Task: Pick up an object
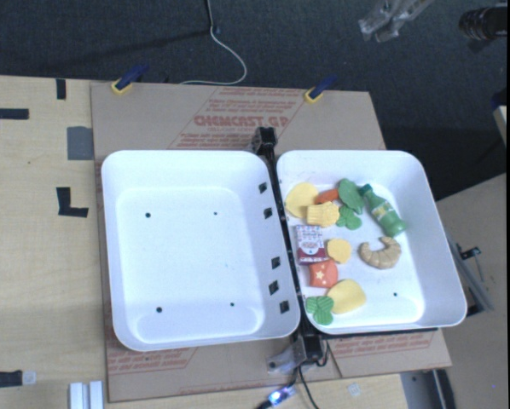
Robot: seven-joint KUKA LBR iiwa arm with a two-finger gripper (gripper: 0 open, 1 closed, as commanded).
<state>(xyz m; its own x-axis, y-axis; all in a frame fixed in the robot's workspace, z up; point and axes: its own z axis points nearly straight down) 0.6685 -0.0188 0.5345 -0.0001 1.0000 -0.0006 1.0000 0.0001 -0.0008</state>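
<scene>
Light is even and fairly bright, overhead, casting faint shadows. The white bins (187, 250) look slightly overexposed. The frame is soft; the gripper (391, 11) at top appears blurred.

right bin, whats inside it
The right bin holds a cluster of toy foods: a green bottle, a tan croissant, a red-and-white packet and several yellow, green and red pieces. Whatever lies beneath the overlapping pieces is covered.

red "CHEMCAST GP" lettering on the brown cardboard sheet (238, 119), print on small red packet (310, 244) unreadable
</scene>
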